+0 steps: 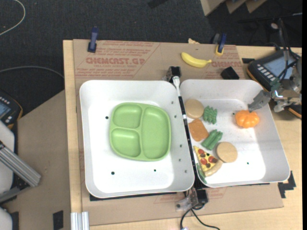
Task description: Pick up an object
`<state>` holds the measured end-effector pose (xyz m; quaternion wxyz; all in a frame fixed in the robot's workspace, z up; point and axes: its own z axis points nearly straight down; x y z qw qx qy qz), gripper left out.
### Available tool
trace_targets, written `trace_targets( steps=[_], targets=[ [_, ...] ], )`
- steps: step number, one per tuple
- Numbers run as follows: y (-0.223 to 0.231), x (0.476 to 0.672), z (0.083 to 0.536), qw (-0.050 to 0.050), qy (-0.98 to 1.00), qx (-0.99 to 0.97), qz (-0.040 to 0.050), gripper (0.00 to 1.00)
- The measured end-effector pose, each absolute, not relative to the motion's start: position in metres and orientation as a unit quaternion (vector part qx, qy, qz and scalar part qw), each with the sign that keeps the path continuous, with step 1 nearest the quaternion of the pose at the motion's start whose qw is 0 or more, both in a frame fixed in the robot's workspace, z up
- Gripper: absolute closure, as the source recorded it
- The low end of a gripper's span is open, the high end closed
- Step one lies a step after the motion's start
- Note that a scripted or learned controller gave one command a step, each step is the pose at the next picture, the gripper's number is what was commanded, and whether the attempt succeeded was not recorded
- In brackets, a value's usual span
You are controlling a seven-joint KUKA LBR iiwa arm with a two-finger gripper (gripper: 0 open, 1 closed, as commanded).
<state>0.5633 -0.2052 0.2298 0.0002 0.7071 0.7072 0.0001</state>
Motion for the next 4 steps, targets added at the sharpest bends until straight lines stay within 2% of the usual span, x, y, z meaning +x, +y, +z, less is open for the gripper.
trace_targets(
  steps=[1, 2, 3, 4],
  targets=[
    [-0.153, 0.531, 0.079, -0.003, 0.708, 0.707, -0.0006, 0.0],
    [-0.063, 0.599, 0.192, 0.006, 0.712, 0.703, 0.0063, 0.0],
    [-0.07, 0.594, 0.196, 0.001, 0.708, 0.707, 0.0011, 1.0],
    [0.011, 0.592, 0.256, 0.002, 0.71, 0.704, 0.0038, 1.0]
  ],
)
